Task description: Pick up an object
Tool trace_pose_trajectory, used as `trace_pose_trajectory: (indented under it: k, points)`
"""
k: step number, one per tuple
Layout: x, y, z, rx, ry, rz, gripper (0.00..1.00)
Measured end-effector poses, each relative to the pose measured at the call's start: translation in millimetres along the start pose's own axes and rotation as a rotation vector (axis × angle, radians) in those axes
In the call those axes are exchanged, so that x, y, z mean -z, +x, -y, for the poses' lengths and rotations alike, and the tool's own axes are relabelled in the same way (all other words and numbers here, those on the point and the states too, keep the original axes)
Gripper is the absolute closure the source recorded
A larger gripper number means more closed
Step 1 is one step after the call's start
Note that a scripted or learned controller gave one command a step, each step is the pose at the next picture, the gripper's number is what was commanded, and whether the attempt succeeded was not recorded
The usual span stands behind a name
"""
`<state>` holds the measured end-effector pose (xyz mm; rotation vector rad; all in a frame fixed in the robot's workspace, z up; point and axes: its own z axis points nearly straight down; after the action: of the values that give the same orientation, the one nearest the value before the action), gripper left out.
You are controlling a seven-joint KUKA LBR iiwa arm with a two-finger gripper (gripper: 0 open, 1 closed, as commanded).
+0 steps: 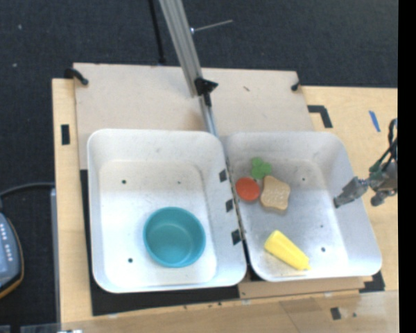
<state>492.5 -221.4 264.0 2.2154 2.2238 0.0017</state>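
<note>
Wooden bench (69, 186) with two white bins: teal bowl (174, 236) in the left bin (111, 151), while the right bin (333, 158) holds yellow corn (286, 250), tan bread (275, 194), red tomato (247, 189). Gripper (364, 191) sits at its right rim, honestly can't tell if it's spread.

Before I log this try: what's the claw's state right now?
Claw: cannot be told; it sits at the right bin's right edge, nothing seen between its fingers.

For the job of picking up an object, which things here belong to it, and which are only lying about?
Belong to the job:
- end effector, at the right bin's right edge
- yellow piece
- tan piece
- red round piece
- green piece
- teal bowl
- right bin and left bin, which hold them

Just lying about:
- metal pole
- device at the left edge
</note>
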Motion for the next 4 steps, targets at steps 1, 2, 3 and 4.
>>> trace_pose_trajectory:
  k: [1,2,3,4]
  points:
    - [0,0,0,-0.001,0.0,0.0,0.0]
    - [-45,4,-7,-0.004,0.003,0.0,0.0]
    - [-90,6,-13,-0.005,0.005,0.0,0.0]
    - [-136,9,-20,-0.007,0.005,0.0,0.0]
